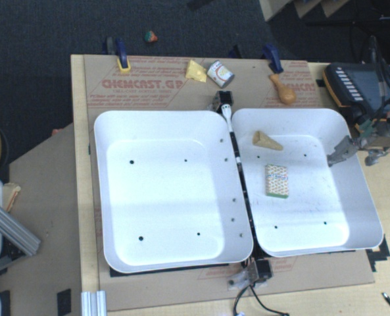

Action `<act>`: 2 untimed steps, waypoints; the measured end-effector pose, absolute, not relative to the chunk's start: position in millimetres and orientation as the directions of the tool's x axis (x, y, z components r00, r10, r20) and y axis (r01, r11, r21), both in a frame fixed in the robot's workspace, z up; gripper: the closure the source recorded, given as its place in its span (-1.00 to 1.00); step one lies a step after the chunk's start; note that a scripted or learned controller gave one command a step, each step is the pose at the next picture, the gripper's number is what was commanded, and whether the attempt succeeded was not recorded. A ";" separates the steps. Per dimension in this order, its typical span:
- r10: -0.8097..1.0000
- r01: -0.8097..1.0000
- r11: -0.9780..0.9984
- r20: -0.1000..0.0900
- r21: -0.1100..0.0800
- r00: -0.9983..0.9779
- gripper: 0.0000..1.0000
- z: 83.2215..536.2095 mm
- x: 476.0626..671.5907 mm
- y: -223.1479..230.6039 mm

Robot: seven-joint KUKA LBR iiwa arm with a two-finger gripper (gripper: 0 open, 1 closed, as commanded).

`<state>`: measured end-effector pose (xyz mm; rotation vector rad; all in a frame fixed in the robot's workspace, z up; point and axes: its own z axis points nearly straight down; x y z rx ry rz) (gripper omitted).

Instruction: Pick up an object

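Note:
The right bin (352, 203) holds two objects. A tan wedge-shaped piece (267, 140) lies near its back, and a small rectangular packet with a green-speckled pattern (277, 180) lies near its middle. My gripper (343, 151) sits at the right bin's far right rim, low over the edge. It is well to the right of both objects and touches neither. Nothing shows in its grasp. The left bin (116, 176) is beside it.
On the board behind the bins lie a yellow wedge (196, 72), a small white box (219, 74) and a wooden-handled tool (283, 89). Blue clamps (122, 54) (271, 58) hold the back edge. A black handheld panel (352, 84) with cables sits at the right.

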<state>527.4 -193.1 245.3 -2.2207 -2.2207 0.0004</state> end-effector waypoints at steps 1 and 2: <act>1.000 1.000 0.003 0.007 -0.013 -0.003 -1.00 163.4 475.7 -130.3; 1.000 1.000 0.006 0.000 0.002 -0.006 -1.00 96.0 549.4 -96.2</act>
